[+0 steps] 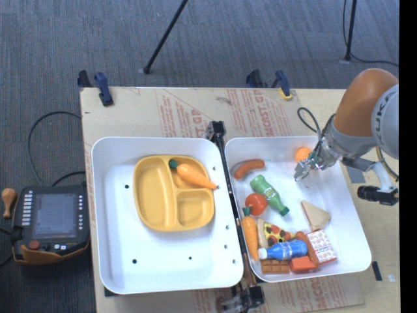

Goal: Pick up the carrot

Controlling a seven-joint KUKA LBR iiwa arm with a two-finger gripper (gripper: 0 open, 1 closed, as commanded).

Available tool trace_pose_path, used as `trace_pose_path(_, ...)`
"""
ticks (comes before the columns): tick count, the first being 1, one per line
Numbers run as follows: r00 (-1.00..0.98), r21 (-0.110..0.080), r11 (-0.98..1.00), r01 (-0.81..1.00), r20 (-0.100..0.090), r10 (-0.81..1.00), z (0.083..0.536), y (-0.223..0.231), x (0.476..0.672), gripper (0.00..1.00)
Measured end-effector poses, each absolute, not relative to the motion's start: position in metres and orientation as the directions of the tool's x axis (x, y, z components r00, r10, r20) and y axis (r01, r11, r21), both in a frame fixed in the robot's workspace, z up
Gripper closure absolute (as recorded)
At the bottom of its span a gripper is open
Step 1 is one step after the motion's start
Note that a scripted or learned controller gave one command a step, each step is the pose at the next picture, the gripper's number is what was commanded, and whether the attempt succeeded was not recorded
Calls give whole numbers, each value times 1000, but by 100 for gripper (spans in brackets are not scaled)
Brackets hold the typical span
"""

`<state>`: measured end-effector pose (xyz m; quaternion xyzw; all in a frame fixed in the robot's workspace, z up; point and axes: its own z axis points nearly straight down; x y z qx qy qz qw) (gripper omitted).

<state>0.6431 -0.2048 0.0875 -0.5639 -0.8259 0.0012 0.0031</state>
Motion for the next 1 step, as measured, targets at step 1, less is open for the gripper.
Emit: trace_pose_path(1,-796,2,796,606,0,606,88,-212,645,100)
